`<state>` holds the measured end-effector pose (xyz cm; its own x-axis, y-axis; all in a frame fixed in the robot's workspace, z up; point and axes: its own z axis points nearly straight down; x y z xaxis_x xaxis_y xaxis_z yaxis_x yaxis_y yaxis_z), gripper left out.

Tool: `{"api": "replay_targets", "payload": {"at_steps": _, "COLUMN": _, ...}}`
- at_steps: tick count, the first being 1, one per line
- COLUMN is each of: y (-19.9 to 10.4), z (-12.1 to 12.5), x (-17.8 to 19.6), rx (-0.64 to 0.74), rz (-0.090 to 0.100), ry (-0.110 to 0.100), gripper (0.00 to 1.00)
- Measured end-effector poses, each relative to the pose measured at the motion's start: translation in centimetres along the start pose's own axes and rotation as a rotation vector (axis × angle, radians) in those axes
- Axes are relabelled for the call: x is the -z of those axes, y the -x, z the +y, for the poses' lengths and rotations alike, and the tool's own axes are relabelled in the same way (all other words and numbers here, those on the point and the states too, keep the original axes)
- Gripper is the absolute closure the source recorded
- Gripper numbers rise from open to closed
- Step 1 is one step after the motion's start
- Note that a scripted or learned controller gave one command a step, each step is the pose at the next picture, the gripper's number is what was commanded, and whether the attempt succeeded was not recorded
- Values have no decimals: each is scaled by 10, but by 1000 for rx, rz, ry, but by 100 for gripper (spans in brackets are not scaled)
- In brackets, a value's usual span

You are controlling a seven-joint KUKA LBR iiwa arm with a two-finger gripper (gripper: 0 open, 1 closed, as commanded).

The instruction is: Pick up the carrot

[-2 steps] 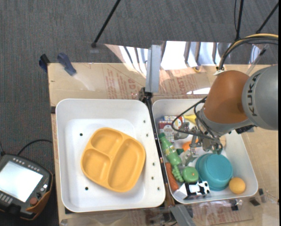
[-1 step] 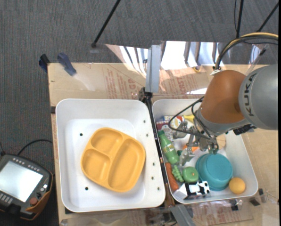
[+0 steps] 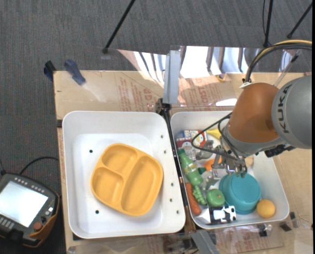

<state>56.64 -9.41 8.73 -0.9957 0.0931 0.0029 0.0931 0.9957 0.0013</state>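
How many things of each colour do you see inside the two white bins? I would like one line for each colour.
Yellow: 2, the divided plate and the round fruit
Green: 3, the bottle, the pea pod, the apple
Orange: 1, the carrot
Teal: 1, the bowl
Total: 7; others under the gripper are unclear.

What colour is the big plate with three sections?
Yellow-orange; the divided plate shows best in the camera view, in the left bin.

A single fixed camera looks down at a slant from above the bench (image 3: 110, 89), taking in both white bins: the left bin (image 3: 73, 142) and the right bin (image 3: 276, 179). Dark carpet (image 3: 41, 25) fills the far side. The arm (image 3: 263, 115) enters from the right.
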Motion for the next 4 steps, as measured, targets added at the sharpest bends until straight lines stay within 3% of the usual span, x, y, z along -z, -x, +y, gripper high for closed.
{"api": "replay_targets", "payload": {"at_steps": 1, "y": -4, "z": -2, "x": 7, "rx": 7, "rz": 18, "ry": -5, "gripper": 100}}
{"api": "replay_targets", "payload": {"at_steps": 2, "y": 48, "z": -62, "x": 155, "rx": 78, "rz": -21, "ry": -5, "gripper": 100}}
{"api": "replay_targets", "payload": {"at_steps": 3, "y": -24, "z": -114, "x": 205, "rx": 121, "rz": -11, "ry": -5, "gripper": 100}}
{"api": "replay_targets", "payload": {"at_steps": 4, "y": -67, "z": -81, "x": 135, "rx": 140, "rz": 4, "ry": 3, "gripper": 100}}
